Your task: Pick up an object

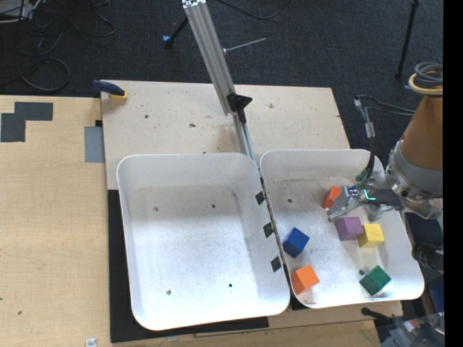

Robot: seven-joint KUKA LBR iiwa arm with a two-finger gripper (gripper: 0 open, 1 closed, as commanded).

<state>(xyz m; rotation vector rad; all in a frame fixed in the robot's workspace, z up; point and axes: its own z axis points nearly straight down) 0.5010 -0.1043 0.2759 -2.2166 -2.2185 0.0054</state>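
Note:
My gripper (343, 204) reaches in from the right, low over the right bin (318, 166). Its tip sits right beside a small red-orange block (331, 195), with a purple cube (349, 228) just below it. A yellow cube (372, 234) lies next to the purple one. A blue cube (295, 241) rests near the bin's left wall, an orange cube (305, 277) at the front left, and a green cube (375, 280) at the front right. Whether the red-orange block is gripped I cannot see.
The left bin (145, 194) stands beside the right one, with a divider bearing black clips (268, 230) between them. A slanted aluminium post (217, 63) rises behind the bins. A blue and yellow clamp (110, 90) lies at the bench's far left.

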